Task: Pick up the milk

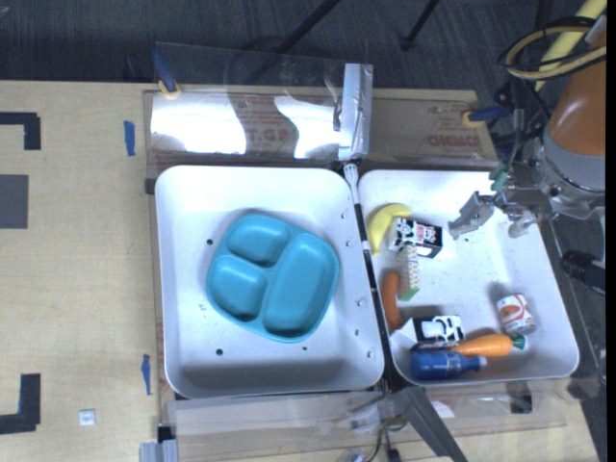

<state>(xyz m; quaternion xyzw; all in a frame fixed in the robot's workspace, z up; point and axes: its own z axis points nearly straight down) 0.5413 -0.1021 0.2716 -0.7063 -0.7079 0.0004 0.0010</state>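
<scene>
A milk carton point(417, 236) with black-and-white cow patches lies in the right bin point(553, 287), near its upper left, beside a banana point(385, 221). A second small cow-patterned carton point(439, 330) sits lower in the same bin. My gripper point(496, 218) hovers over the upper right part of this bin, to the right of the upper carton and apart from it. Its two fingers point(469, 217) are spread, with nothing between them.
The right bin also holds a sausage point(390, 301), a blue bottle point(438, 363), a carrot point(489, 346) and a red-and-white can point(515, 313). A blue divided plate point(272, 275) lies in the left bin point(183, 258). A raised divider point(361, 248) separates the bins.
</scene>
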